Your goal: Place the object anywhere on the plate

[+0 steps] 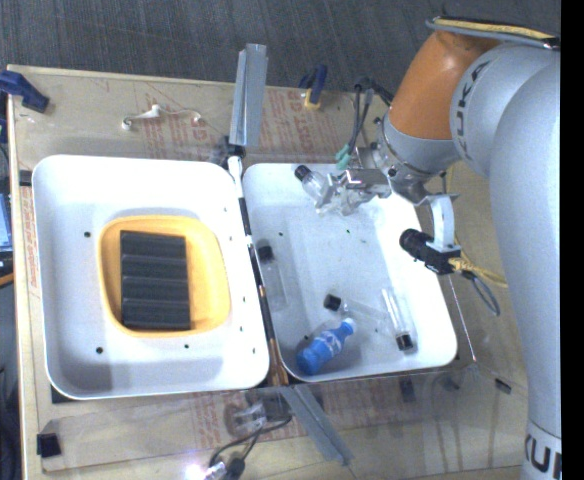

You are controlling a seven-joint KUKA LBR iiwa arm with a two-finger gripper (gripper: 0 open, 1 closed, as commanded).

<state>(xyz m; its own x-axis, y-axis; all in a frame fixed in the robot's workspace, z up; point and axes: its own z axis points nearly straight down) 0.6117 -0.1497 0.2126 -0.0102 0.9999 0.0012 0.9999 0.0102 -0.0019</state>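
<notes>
Now your metal two-finger gripper (324, 190) hovers at the right white bin's (427, 353) far edge; I cannot tell its state. Nearby lies a blue plastic bottle (326, 347).

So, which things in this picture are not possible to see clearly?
- Gripper, camera view: small and shiny against the right white bin; open or shut cannot be judged.
- Clear tubes with black caps: transparent, nearly lost on the white floor; their number is uncertain.
- Blue crumpled plastic bottle: label too small to read.
- Grey arm: cut off by the bottom edge.
- Yellow plate with dark ridged insert: insert material unclear.
</notes>
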